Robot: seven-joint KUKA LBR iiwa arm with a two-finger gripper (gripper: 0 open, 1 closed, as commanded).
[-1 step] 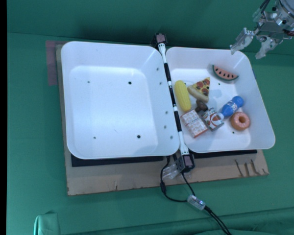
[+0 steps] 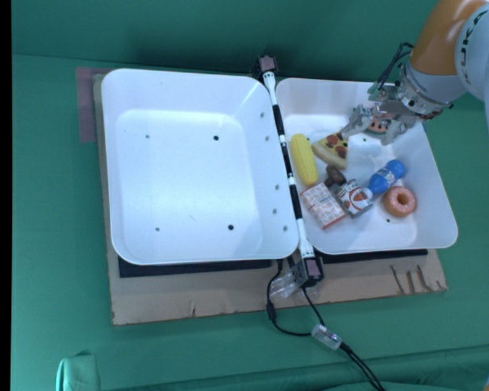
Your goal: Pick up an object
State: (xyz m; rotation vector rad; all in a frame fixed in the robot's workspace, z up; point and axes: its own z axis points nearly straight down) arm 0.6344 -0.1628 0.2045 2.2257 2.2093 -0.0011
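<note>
My gripper point(image 2: 373, 127) hangs over the back of the right bin point(image 2: 437, 218), its fingers spread open. A small reddish thing point(image 2: 379, 124) shows between them; whether they touch it I cannot tell. Just left of the gripper and below it lies a pizza slice point(image 2: 332, 147). A yellow corn cob point(image 2: 304, 159) rests along the bin's left wall. Nearer the front are a small brown piece point(image 2: 336, 175), a red and white carton point(image 2: 323, 205), a small orange-labelled pack point(image 2: 357, 198), a blue-capped bottle point(image 2: 386, 176) and a pink donut point(image 2: 399, 201).
The left bin point(image 2: 187, 169) stands beside the right one, a black and white divider strip point(image 2: 284, 149) between their rims. Both sit on a cardboard sheet point(image 2: 187, 304) on green cloth. A cable point(image 2: 326, 336) runs off the front.
</note>
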